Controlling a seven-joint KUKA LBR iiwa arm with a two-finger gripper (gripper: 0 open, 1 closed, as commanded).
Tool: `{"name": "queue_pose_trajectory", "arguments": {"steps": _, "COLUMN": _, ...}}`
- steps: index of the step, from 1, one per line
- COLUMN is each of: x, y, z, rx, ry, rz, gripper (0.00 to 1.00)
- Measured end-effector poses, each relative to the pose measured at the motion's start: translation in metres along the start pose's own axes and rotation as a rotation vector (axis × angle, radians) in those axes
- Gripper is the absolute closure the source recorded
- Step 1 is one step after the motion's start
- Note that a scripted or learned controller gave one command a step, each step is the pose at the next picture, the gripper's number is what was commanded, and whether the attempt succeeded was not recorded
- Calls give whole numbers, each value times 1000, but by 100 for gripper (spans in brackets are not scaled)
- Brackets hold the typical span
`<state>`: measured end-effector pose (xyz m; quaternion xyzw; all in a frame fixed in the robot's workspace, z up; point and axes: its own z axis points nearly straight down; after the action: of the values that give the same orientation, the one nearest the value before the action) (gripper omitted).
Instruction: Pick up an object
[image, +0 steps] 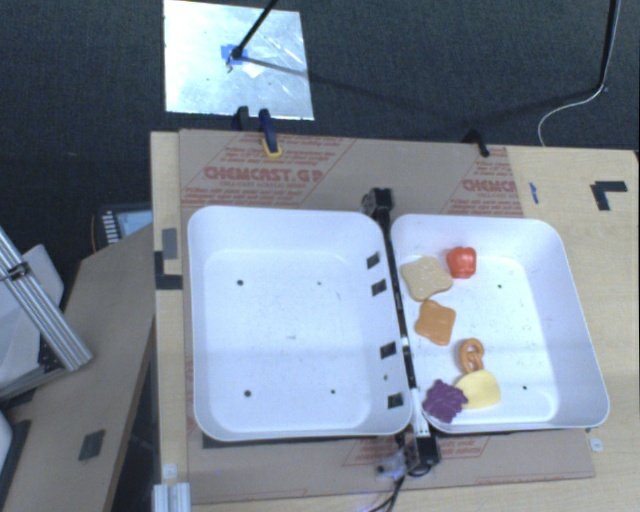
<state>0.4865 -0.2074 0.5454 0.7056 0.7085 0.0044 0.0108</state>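
All the toys sit in the right bin (575, 300), hugging its left wall; the claw's state I cannot tell.

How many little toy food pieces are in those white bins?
6, all in the right bin: tan slice, red piece, orange square, pretzel, yellow piece, purple cluster.

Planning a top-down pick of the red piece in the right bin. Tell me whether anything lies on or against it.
Nothing visible covers the red piece. The tan bread slice lies just beside it toward the divider, close but apparently apart. Its other sides face bare bin floor.
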Motion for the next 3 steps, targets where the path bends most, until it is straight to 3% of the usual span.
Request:
{"name": "queue_pose_trajectory", "arguments": {"steps": 1, "x": 1, "y": 1, "z": -2, "rx": 12, "ry": 5, "rz": -4, "gripper": 100}}
{"name": "queue_pose_trajectory", "arguments": {"steps": 3, "x": 195, "y": 1, "z": 9, "rx": 18, "ry": 11, "rz": -11, "gripper": 100}}
